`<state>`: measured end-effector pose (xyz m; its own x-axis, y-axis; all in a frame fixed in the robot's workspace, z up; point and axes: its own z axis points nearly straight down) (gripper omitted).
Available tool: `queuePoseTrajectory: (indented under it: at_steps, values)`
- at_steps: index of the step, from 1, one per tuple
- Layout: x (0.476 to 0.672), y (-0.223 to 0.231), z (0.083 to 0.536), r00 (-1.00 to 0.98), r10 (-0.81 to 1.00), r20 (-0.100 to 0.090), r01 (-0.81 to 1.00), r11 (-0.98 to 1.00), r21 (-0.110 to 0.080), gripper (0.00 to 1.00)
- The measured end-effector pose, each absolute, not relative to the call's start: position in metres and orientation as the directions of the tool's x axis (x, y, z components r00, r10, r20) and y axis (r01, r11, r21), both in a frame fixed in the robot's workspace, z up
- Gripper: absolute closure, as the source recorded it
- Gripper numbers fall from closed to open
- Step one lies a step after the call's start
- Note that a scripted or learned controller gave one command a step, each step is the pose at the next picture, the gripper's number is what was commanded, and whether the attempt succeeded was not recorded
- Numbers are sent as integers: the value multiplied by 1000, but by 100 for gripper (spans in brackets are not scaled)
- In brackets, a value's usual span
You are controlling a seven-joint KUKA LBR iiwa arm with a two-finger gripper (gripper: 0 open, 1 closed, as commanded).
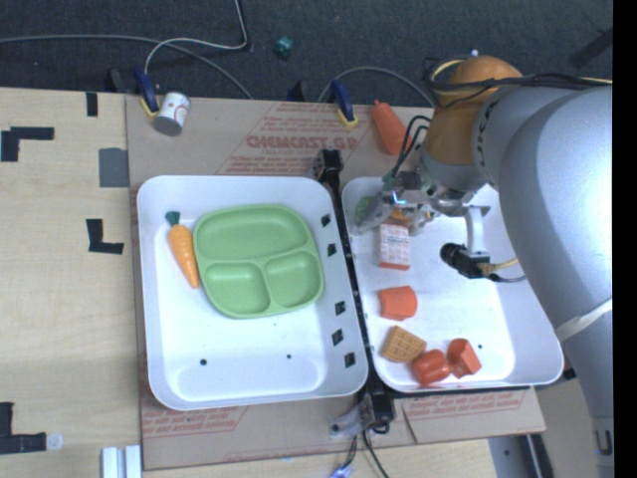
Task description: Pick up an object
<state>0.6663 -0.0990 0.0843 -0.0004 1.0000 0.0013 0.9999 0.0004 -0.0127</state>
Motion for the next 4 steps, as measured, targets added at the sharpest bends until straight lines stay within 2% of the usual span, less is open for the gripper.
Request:
queuePoseTrajectory:
  at_steps: [4]
  values:
    - [666,-98,84,2,1000,-3,1000,-2,-11,0]
